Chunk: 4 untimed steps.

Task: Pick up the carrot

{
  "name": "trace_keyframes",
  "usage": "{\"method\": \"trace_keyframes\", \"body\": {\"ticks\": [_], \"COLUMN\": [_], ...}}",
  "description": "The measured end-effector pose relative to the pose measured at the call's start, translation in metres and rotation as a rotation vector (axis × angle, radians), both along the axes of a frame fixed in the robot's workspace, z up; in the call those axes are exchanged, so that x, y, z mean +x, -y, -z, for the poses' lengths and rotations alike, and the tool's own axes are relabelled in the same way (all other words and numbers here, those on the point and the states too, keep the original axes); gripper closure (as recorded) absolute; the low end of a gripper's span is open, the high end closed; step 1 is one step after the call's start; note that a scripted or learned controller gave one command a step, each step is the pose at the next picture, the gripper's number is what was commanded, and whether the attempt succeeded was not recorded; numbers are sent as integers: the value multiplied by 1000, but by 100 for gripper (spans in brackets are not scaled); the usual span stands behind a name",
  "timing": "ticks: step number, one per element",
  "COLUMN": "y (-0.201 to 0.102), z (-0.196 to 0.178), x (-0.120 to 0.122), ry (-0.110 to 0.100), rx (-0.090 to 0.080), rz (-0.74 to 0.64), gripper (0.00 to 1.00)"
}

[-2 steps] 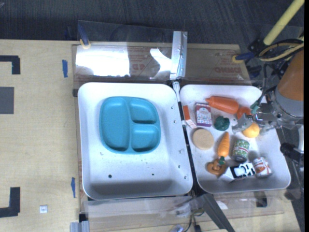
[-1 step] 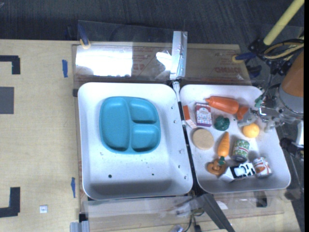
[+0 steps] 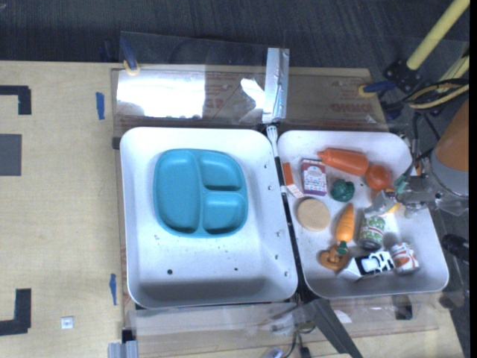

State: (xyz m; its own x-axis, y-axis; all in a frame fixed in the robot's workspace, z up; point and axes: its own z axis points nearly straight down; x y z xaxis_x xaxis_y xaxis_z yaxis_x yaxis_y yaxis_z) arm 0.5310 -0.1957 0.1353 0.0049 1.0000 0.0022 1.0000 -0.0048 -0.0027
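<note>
Carrot (image 3: 344,223) lying mid right bin (image 3: 428,233), hemmed by beige disc (image 3: 313,214), green ball (image 3: 342,191), small can (image 3: 373,231). Gripper (image 3: 399,198) nearby at right; grip state unclear.

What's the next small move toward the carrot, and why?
Probably shift the gripper left and slightly toward the front, over the small orange carrot. The carrot lies mid-bin in the right white bin, while the gripper sits near that bin's right edge, beside a small can.
</note>
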Motion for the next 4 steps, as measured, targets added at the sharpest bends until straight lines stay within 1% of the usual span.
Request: {"method": "trace_keyframes", "body": {"ticks": [1, 2, 3, 4], "y": [-87, -112, -112, -141], "z": [48, -52, -49, -120], "x": [15, 9, 7, 26], "ry": [9, 11, 4, 9], "rx": [-2, -3, -2, -2], "rz": [-155, -147, -146, -150], "gripper": [0, 0, 0, 0]}}
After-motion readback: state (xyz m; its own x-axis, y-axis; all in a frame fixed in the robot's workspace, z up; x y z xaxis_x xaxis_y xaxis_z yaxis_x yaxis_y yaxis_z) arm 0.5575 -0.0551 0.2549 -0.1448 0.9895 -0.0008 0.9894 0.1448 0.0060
